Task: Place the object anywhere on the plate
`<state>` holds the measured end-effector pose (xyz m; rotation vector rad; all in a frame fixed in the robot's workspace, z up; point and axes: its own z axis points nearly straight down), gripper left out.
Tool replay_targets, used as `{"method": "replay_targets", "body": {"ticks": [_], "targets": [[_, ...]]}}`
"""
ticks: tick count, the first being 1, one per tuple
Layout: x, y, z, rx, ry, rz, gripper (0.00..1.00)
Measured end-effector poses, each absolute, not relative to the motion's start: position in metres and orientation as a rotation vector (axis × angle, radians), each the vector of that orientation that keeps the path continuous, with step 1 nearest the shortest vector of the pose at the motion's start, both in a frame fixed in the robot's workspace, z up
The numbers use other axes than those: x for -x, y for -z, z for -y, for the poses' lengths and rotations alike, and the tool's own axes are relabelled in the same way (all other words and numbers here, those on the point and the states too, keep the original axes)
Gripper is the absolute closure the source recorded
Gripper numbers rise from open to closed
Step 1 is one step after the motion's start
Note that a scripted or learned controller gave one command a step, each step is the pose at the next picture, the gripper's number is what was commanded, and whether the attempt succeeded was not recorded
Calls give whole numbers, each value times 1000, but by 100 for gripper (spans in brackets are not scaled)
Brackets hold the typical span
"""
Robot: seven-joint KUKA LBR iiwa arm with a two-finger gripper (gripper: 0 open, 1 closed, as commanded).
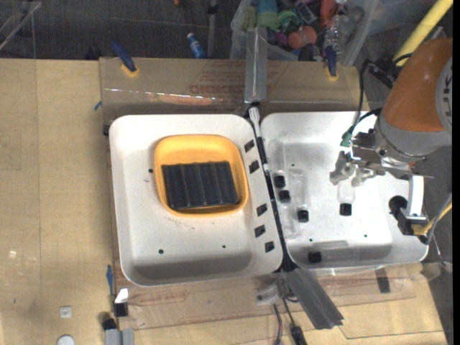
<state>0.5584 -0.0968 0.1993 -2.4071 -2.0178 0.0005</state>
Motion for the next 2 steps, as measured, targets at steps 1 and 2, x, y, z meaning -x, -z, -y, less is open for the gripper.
{"method": "replay_targets", "body": {"ticks": [1,2], "targets": [[-632,-172,111,2324,-2,2114,100],[-667,-206,115,2258,0,2186,100]]}}
